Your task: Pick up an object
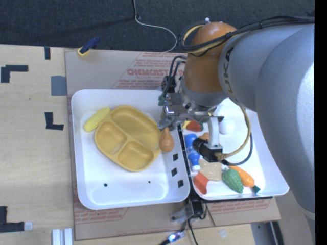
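My gripper (171, 117) hangs low over the inner edge of the left bin (87, 188), under the orange wrist band. Just below it, against the divider, is a brown drumstick-shaped toy (166, 140), and I cannot tell whether the two touch. A yellow compartment tray (126, 137) lies in the left bin with a yellow corn cob (96, 119) at its upper left corner. The right bin (271, 180) holds several toys: a blue piece (192, 146), a beige piece (211, 170), a green vegetable (232, 180), an orange carrot (245, 176) and a red piece (200, 183).
The grey arm covers the upper right of the view and much of the right bin. Both bins rest on a cardboard sheet (122, 68). A blue and yellow clip (88, 46) lies at its far left corner. Cables hang below the bins' front edge.
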Motion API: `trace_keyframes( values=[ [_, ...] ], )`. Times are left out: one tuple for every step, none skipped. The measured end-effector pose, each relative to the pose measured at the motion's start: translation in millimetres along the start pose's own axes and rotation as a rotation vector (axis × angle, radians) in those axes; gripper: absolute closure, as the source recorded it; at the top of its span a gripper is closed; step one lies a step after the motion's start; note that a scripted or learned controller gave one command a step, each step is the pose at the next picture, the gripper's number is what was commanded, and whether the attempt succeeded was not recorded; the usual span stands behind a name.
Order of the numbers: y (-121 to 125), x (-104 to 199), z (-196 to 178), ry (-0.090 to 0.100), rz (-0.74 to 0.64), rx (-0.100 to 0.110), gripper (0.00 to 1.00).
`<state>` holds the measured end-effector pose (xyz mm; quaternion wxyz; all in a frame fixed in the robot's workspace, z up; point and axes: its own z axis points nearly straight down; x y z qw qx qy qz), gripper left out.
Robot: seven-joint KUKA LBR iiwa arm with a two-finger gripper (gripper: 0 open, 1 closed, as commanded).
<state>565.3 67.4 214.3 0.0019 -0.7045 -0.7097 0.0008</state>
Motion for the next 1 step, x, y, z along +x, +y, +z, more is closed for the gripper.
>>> trace_keyframes(
  values=[
    [-9.8,36.2,0.7,-0.001,0.003,0.000,1.00]
  ],
)
